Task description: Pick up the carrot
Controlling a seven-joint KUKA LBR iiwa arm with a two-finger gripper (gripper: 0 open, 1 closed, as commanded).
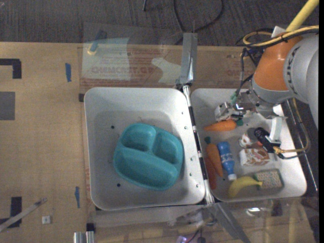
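A teal tray (pixel 148 156) is lying in the left bin (pixel 96 105). In the right bin (pixel 298 186), one carrot (pixel 219 127) is resting at 10 o'clock, touching the gripper (pixel 234 110); its finger state cannot be told. Another carrot (pixel 214 160) is lying at 8 o'clock beside a bottle (pixel 227 160).

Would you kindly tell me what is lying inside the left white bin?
The left white bin holds one teal divided tray with three compartments, lying flat on the bin's floor. Nothing shows in its compartments. The bin floor beneath the tray is covered, so anything under it is hidden.
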